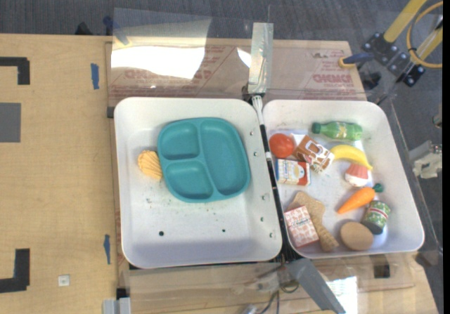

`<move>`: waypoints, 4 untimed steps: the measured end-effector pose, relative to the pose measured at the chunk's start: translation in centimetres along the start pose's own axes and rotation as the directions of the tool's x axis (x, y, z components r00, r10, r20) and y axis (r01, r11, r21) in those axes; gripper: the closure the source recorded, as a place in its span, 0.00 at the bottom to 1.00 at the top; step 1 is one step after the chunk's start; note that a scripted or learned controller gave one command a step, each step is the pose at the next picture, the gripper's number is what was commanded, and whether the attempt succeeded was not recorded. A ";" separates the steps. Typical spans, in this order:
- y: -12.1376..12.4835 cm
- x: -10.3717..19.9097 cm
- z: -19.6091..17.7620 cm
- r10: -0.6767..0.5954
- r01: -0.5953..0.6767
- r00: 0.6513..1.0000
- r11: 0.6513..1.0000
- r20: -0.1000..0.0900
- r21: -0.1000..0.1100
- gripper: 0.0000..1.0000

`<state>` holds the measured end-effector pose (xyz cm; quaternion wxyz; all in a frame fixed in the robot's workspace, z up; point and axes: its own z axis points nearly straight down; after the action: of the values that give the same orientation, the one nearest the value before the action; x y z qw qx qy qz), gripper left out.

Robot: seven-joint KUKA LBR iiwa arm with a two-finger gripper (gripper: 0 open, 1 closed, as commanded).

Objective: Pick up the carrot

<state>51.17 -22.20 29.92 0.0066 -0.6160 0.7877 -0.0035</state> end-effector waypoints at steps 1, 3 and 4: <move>-6.1 -1.6 3.1 -0.344 0.344 0.939 0.939 0.003 -0.010 1.00; -6.5 -1.9 0.6 -0.337 0.337 0.942 0.942 0.005 0.007 1.00; -6.6 -2.0 -0.5 -0.334 0.334 0.943 0.943 0.007 0.015 1.00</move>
<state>58.09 -21.82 30.50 0.0137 -0.7405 0.6719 -0.0069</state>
